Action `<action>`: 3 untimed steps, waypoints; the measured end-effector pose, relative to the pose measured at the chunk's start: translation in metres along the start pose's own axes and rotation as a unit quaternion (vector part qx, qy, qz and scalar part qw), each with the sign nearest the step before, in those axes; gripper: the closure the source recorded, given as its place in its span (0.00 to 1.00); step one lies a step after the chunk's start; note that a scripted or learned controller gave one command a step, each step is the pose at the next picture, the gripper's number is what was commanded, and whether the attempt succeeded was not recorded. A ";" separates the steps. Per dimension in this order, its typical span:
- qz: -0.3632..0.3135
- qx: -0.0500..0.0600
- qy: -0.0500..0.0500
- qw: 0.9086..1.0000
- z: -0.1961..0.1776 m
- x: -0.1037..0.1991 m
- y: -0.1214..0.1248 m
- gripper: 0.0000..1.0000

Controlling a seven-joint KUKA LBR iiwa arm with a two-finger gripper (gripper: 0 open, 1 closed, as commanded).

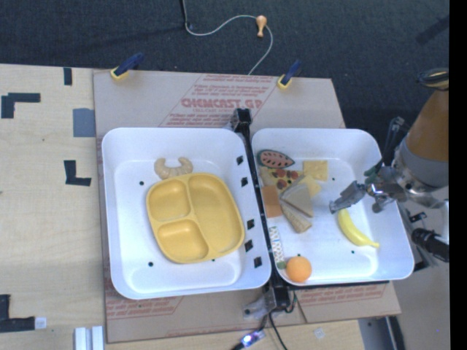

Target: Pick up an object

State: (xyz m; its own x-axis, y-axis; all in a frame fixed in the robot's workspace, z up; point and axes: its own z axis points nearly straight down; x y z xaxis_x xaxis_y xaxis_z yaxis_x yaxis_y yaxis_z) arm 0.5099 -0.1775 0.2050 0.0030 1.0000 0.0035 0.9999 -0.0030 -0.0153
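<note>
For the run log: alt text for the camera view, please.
The gripper hovers over the right bin, just above a banana, holding nothing visible. That bin also holds an orange and toy food pieces; the left bin holds a yellow divided plate.

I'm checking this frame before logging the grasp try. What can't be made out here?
- Gripper: in the camera view, too small and dark to tell its grip; it sits just above the banana.
- Arm: cut off by the right edge.
- Pile of food pieces in the right bin: overlapping and small, so several can't be identified.
</note>
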 end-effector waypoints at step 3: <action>-0.002 -0.005 -0.001 1.000 0.084 0.008 0.012 0.00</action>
State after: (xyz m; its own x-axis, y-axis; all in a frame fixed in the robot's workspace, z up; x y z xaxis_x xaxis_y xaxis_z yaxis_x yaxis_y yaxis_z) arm 0.5207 -0.1691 0.1208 -0.0018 1.0000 0.0010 1.0000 0.0018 -0.0058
